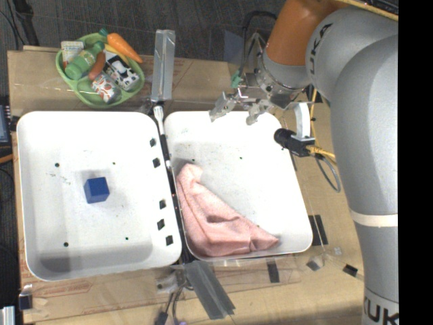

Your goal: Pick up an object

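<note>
A pink cloth (pixel 215 217) lies crumpled along the left and front side of the right bin (pixel 270 168). A small blue cube (pixel 97 189) sits in the left bin (pixel 40 154), left of its middle. My gripper (pixel 236 113) hovers over the far edge of the right bin, well above and behind the cloth. Its two metal fingers (pixel 220 108) stand spread apart with nothing between them.
A green bowl (pixel 76 90) with toy food, including a carrot (pixel 122 45), stands on the bench behind the left bin. A grey bar (pixel 162 66) rises behind the divider between the bins. The arm's large grey body (pixel 358 100) fills the right side.
</note>
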`<state>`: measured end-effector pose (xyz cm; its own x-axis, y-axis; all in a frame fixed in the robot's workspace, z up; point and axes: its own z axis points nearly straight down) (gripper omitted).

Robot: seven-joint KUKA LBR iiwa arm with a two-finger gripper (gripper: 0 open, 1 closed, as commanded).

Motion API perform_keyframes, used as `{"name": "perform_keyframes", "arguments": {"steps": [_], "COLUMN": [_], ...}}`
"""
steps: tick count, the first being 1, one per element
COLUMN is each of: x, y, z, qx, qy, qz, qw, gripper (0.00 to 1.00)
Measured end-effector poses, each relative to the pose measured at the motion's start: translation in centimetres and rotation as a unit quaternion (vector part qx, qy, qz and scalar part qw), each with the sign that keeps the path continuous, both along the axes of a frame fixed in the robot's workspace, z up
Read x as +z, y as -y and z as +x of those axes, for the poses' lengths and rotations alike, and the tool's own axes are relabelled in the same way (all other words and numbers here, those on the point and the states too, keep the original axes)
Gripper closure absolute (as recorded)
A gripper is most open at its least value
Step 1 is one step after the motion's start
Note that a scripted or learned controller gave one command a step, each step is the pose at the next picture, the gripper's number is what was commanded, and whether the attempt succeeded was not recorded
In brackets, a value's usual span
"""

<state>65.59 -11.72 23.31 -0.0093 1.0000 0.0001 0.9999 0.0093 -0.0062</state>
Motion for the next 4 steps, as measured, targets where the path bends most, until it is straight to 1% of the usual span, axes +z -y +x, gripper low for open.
{"name": "perform_keyframes", "arguments": {"steps": [1,2,3,4], "x": [-6.1,-12.3,-14.1,-14.1], "y": [-1.8,1.2,-1.3,0.2], "z": [-4.5,-8.5,-7.5,0.1], "qx": [-0.002,0.052,0.118,0.072], "qy": [0.000,0.001,0.001,0.002], "qz": [-0.0004,0.0005,0.0009,-0.0001], "qw": [1.0000,0.9986,0.9930,0.9974], "gripper": [0.00,0.00,0.00,0.00]}}
